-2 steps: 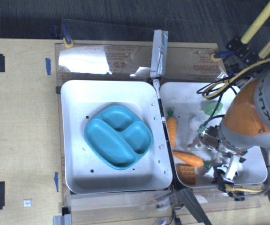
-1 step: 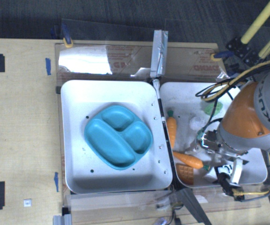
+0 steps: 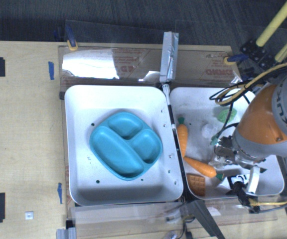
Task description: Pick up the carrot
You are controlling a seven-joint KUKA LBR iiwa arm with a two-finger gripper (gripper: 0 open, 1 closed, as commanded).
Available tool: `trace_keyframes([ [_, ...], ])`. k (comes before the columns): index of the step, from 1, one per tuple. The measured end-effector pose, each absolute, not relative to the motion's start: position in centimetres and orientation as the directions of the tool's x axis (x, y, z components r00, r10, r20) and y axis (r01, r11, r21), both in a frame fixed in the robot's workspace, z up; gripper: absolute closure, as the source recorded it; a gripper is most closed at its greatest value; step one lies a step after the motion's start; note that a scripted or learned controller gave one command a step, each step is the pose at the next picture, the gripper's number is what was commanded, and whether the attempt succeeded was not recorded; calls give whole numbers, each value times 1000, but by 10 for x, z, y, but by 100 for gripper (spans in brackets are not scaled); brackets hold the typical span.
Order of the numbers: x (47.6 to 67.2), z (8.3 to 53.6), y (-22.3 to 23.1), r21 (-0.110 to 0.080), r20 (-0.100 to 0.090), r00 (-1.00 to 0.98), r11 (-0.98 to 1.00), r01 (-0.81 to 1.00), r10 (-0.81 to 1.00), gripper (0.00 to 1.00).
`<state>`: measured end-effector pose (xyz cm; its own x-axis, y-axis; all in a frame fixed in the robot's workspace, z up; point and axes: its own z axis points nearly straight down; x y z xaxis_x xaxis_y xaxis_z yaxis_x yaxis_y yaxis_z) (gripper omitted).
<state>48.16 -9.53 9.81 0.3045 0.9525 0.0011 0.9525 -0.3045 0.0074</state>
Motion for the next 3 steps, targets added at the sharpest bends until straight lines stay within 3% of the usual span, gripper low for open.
trace_keyframes([
  [1,481,98,-95,6,1,305,-305,952,952,0],
  [3,481,87,-95,7,-2,205,-205,979,979,0],
])
